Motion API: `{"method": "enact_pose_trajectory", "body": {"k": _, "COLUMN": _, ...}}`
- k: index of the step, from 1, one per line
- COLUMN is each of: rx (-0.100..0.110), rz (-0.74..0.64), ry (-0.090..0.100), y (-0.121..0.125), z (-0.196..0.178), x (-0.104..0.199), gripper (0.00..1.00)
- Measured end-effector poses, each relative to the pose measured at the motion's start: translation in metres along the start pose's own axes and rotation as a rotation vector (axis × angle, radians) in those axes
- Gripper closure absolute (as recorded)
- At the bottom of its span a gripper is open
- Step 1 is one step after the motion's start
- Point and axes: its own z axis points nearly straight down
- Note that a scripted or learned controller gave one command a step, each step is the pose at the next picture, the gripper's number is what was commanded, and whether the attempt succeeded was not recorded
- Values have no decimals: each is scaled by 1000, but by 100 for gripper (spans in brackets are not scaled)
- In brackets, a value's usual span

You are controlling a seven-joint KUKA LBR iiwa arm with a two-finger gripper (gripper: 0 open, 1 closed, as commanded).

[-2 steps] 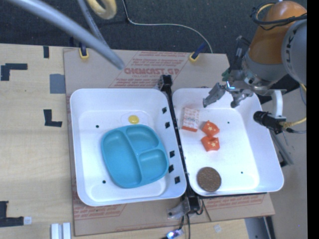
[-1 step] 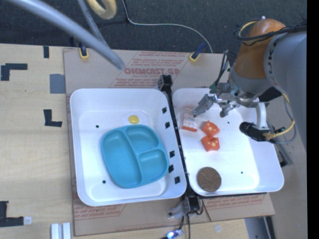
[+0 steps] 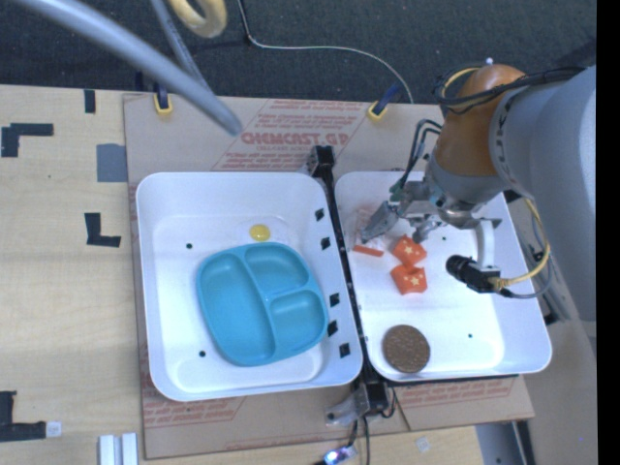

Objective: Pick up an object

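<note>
My gripper (image 3: 395,223) hangs over the back of the right bin (image 3: 489,352), its fingers spread open with nothing between them. Just below it lie two orange-red blocks, one (image 3: 409,251) close under the fingertips and another (image 3: 410,280) a little nearer the front. A thin orange strip (image 3: 367,252) lies to the left of them, near the bin's left wall. A brown round disc (image 3: 406,348) rests at the front of the same bin. In the left bin (image 3: 165,211) sits a blue divided plate (image 3: 262,301), with a small yellow piece (image 3: 260,232) behind it.
A black divider (image 3: 334,250) runs between the two bins. A cable with a black plug (image 3: 470,272) dangles from the wrist over the right bin. Grey tubing (image 3: 126,42) crosses the upper left above the bench.
</note>
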Motion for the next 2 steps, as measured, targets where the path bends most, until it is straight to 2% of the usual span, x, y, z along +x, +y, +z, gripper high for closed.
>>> {"method": "enact_pose_trajectory", "body": {"k": 1, "rx": -14, "rz": 3, "ry": 0, "y": 3, "z": 39, "x": 0, "gripper": 0}}
{"method": "enact_pose_trajectory", "body": {"k": 2, "rx": -10, "rz": -1, "ry": -1, "y": 2, "z": 30, "x": 1, "gripper": 100}}
